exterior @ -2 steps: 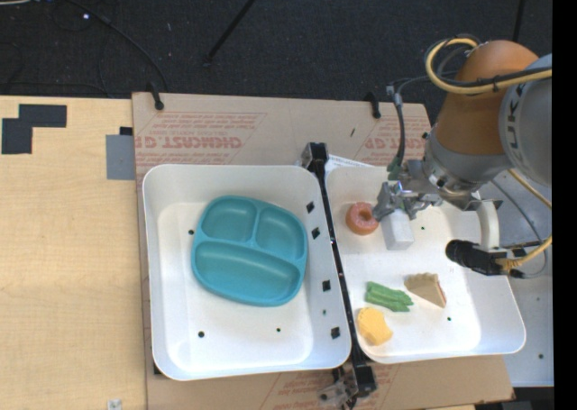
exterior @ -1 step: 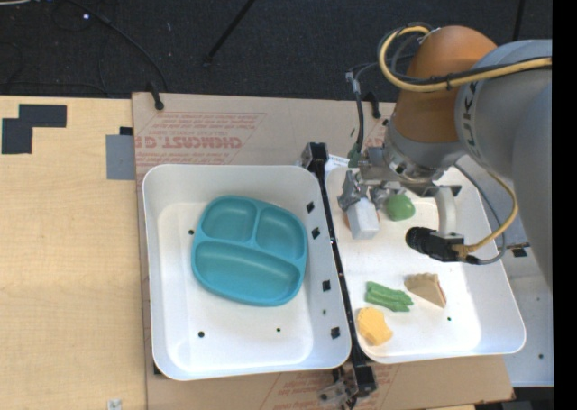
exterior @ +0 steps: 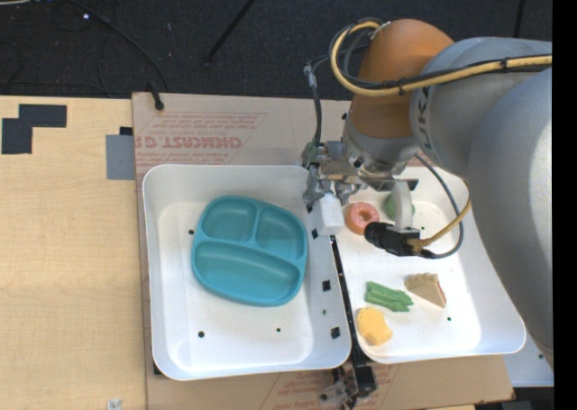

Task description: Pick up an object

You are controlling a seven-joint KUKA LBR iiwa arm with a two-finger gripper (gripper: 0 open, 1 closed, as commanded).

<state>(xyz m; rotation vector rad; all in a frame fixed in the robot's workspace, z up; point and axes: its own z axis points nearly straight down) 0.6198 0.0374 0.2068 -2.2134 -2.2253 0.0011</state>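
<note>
so the left bin (exterior: 171,345) has a teal divided plate (exterior: 250,250) lying flat in it, three compartments, sitting a bit toward the divider side of that bin. using the plate as the anchor: just right of it is the seam where the two bins meet, and the gripper (exterior: 330,204) hangs right over that seam near the plate's upper right corner, with something small and white at its tip that i can't make out well. honestly can't tell how the claw is set or whether it has hold of anything, the wrist hardware crowds it too much. right of the plate, past the seam, the right bin (exterior: 487,336) holds the loose stuff: a pink donut (exterior: 362,216) just beside the gripper, a pale green thing (exterior: 398,205) partly tucked under the arm (exterior: 433,102), then lower down a green bean pod piece (exterior: 389,296), a tan wedge like a bread slice (exterior: 427,289) next to it, and a yellow-orange lump (exterior: 374,326) nearest the front edge. the grey arm with its orange band comes in from the far right, well above the plate.
</note>
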